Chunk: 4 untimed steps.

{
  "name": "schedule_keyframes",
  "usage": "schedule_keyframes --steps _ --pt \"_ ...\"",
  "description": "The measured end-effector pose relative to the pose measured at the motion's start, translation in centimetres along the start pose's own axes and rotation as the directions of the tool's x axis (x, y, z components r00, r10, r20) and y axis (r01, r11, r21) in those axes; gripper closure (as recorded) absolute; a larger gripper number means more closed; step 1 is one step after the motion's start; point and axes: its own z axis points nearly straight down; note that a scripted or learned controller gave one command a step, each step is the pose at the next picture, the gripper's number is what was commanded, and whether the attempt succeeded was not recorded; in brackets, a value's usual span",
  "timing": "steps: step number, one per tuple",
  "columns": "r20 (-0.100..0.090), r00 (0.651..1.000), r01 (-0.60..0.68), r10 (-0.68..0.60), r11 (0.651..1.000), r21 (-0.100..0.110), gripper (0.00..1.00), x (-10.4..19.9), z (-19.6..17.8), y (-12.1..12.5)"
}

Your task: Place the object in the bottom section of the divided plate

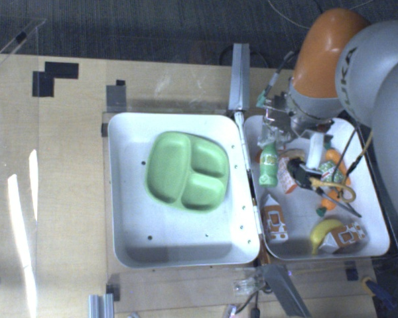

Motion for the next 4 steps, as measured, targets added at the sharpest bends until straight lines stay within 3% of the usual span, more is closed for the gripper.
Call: schedule_keyframes --steps 1,2,3,4 --pt "0.0 0.931 -0.364 0.364 0.931 0.001 1.0 6.8 -2.8 -0.3" --pt "0.0 0.992 -0.124 0.124 0.992 0.001 1.0 13.1 -0.6 4.4" --pt "-0.001 0.983 -0.181 0.181 0.983 0.002 1.0 17.6 0.6 1.7" --pt "-0.001 0.975 -0.224 0.224 0.975 0.002 1.0 13.2 -4.5 -4.2"
